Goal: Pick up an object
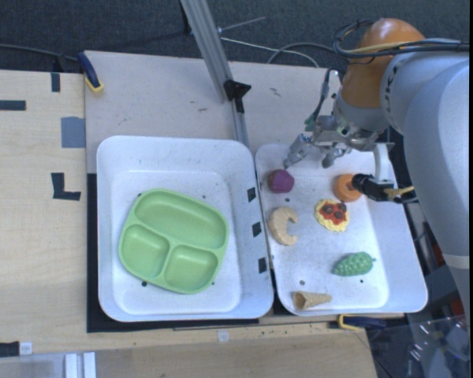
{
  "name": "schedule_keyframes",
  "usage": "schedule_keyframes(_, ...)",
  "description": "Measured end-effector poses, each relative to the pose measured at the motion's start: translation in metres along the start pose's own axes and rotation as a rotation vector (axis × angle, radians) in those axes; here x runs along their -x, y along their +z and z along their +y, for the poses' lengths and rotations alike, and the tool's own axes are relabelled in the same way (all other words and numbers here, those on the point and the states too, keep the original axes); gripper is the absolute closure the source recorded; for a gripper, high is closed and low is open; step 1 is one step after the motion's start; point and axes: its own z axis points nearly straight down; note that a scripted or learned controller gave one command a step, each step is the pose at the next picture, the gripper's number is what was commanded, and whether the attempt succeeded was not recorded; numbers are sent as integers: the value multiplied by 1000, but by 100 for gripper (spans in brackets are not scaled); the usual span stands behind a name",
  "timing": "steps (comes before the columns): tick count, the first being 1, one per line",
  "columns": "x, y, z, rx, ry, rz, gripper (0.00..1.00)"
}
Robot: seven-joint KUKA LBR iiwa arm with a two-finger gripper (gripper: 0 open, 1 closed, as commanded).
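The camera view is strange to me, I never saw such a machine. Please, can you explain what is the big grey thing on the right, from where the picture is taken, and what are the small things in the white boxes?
The big grey thing is a robot arm with an orange band. At its end is a two-finger tool for picking things up. The picture is taken from one camera fixed above the bench, looking down at a slant.

Two shallow white bins sit side by side. The left bin holds a green divided plate. The right bin holds toy food: a purple piece, a croissant, a small pizza, an orange piece, a green bumpy piece and a cone.

The tool hangs over the right bin's far end, near the purple piece. I see nothing between its fingers.
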Motion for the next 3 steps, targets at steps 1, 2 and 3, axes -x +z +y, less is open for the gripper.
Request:
schedule_keyframes(1,1,47,-2,-7,4,-2,0)
schedule_keyframes(2,1,37,-2,-8,2,-2,100)
schedule_keyframes(3,8,-22,-5,12,1,-1,100)
